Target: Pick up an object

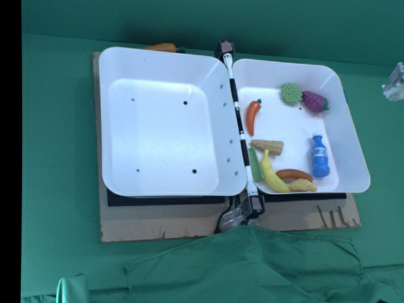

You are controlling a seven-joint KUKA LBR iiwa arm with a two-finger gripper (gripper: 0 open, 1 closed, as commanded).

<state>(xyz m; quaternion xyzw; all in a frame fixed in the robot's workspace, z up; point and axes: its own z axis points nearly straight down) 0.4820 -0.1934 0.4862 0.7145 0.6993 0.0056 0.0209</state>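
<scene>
**Toys lie in the right bin; claw at the right edge**

Nearest you, a rumpled green cloth (252, 267) laps over the cardboard sheet (158, 225) under both bins. The left bin (108, 106) sits beside the right bin (355, 153), which holds your pick candidates. At its near end a banana (273, 174), a green pod (255, 164), a sausage (294, 173) and a yellow corn piece (303, 185) crowd together. The blue bottle (320, 156) lies just beside them. Mid-bin you see a tan wedge (267, 146) and an orange chili (252, 115). At the far end, purple grapes (314, 101) touch a green bumpy ball (291, 93). The gripper (394, 82) shows at the right edge, well apart from the toys; you cannot tell whether it is released or clenched.
</scene>
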